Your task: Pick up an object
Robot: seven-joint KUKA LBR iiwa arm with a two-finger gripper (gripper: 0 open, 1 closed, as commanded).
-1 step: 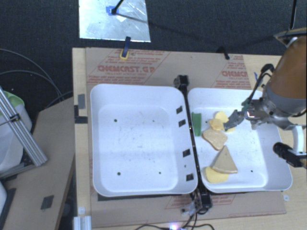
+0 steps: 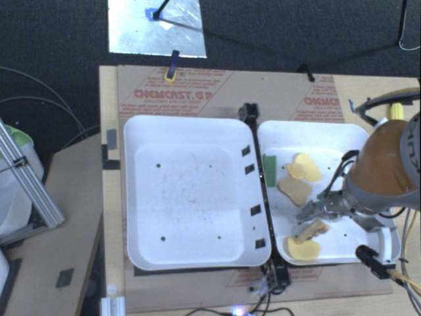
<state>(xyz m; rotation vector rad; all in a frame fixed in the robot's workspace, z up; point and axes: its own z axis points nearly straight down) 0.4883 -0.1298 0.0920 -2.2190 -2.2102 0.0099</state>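
Pincer hovers low beside a tan toast-shaped toy slice; grip state unclear; I'd centre over it before closing.

The bench sits under a brown printed board, red lettering running along its far edge — and on that board two shallow white bins lie side by side, the left bin touching the right bin along a black seam. A yellow-tipped clamp grips the far edge.
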